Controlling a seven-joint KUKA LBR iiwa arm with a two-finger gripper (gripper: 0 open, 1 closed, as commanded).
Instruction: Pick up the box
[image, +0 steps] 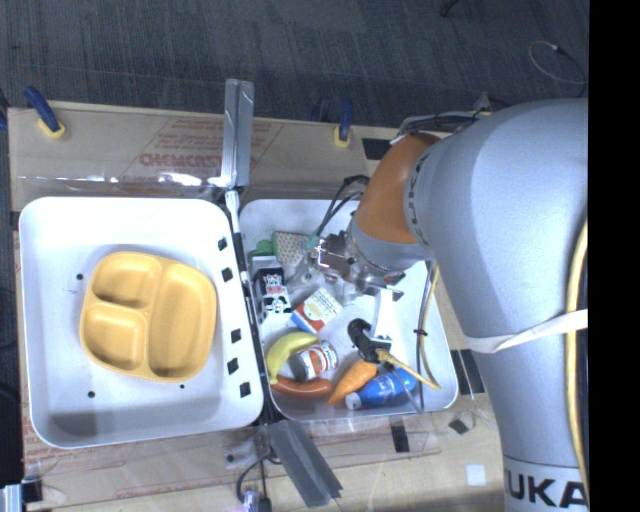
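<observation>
Gripper (335, 262) low in right bin (436, 330), above small box (318, 308); finger state cannot be told. "KUKA" readable on arm base (545, 490).

Robotics lab: clamped bench (120, 135), twin bins (45, 320).
</observation>
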